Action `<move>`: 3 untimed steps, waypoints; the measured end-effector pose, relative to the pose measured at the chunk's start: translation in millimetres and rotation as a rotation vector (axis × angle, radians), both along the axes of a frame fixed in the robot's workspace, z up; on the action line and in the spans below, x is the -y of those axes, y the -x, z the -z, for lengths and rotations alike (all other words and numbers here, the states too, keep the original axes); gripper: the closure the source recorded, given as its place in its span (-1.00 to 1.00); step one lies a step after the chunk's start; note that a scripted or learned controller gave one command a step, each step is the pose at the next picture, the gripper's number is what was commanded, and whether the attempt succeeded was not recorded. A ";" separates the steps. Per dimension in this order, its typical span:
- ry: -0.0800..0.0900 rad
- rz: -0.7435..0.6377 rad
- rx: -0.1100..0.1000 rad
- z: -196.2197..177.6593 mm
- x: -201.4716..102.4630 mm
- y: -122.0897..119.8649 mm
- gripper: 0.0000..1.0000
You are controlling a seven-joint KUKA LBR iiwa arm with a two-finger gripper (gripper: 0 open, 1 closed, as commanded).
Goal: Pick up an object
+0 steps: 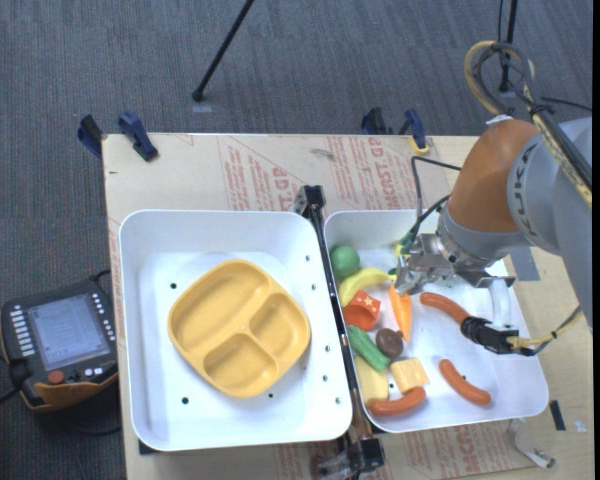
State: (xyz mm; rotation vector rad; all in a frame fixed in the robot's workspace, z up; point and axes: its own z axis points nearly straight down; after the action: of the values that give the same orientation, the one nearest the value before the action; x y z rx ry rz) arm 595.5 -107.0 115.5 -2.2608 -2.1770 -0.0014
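1. Presently the tool (408, 273) is hovering low in the right bin (528, 380), just above the carrot (402, 313) and beside the banana (360, 282); whether it is apart or together, I cannot tell.
2. Toy foods are lying crowded along that bin's left side: a green ball (345, 260), a red piece (362, 313), a cheese wedge (410, 374) and sausages (464, 383).
3. Meanwhile a yellow divided plate (239, 327) is sitting in the left bin (150, 248) on the surface (230, 173).
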 end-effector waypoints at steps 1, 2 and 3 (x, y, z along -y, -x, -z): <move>-0.001 0.001 -0.009 3.8 -0.1 2.7 -1.00; -0.002 0.000 -0.014 -3.5 -0.5 3.0 1.00; -0.002 0.001 -0.014 -3.4 -0.5 3.0 -1.00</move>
State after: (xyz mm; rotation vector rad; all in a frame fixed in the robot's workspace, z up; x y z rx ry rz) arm 592.5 -106.5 118.9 -2.2534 -2.1677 0.0124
